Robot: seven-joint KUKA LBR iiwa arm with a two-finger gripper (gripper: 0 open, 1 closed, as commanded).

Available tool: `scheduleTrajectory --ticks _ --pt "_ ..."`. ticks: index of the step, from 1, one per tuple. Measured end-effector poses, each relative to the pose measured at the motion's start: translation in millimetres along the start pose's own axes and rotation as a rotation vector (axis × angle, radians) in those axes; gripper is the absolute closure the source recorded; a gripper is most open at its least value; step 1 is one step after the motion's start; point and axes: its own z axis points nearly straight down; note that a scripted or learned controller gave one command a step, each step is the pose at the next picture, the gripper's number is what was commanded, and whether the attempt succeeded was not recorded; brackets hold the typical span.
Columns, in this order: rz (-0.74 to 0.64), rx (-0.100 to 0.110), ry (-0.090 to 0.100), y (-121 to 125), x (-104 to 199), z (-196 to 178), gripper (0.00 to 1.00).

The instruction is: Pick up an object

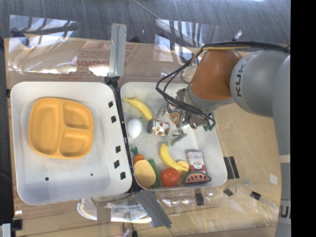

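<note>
Cut off at the 3 o'clock edge, the grey arm (261, 83); hidden under its orange wrist, the tool's (180, 125) fingertips, state unreadable; partly covered at 6 o'clock, green item (154, 174) beneath the yellow piece (144, 173); too small to read, the carton's (195, 161) label.

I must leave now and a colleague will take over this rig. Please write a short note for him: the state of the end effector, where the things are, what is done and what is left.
End effector: low in the right bin, beside the mug; grip state unclear.
Right bin: two bananas, egg, tomato, watermelon slice, carton.
Left bin: yellow tray.
Done: nothing visibly lifted.
Left: pick up one object.
</note>
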Motion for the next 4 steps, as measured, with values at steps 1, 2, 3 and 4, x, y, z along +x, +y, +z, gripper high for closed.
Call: scheduleTrajectory --ticks 1,2,3,4 --pt "0.118 0.007 -0.008 -41 -42 -73 0.0" --pt "0.286 0.012 -0.033 -35 -36 -17 0.0" --pt "0.404 0.002 -0.004 41 -64 -24 0.0" --pt "0.337 0.012 -0.005 47 -64 -12 0.0"
